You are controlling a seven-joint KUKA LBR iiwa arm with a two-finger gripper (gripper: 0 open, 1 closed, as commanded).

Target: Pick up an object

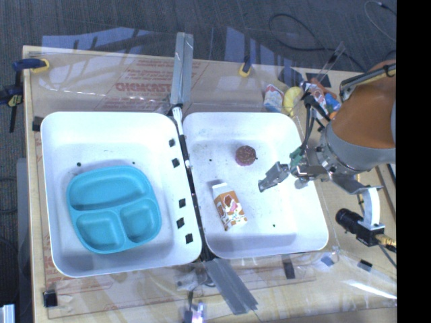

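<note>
Hovering over the right-hand shallow white plastic bin point(310, 237), the grey two-finger claw point(273, 177) looks to be in the approach step of the pick: it hangs above the bin floor with nothing between its fingers. How wide it stands I cannot tell from this slanted view; the tip reads as one dark grey shape.

Two candidates lie in that bin. Taking the claw as the landmark, the small round dark-brown cookie-like disc point(246, 155) sits near it, up and to the left in the picture, apart from the tip. The small rectangular orange-and-white printed snack packet point(229, 207) lies flat, down and to the left of the claw, a little farther off than the disc, near the bin's left wall.

Either piece seems reachable. The next move, as I judge it, calls for shifting the claw leftward over one of them, squaring the fingers to its narrow side, then descending until they straddle it before closing. The disc is low and flat, so a shallow descent could slip over it.

Well left of the claw, the other white bin point(50, 130) holds a light-blue three-compartment plastic tray point(113, 207).
</note>
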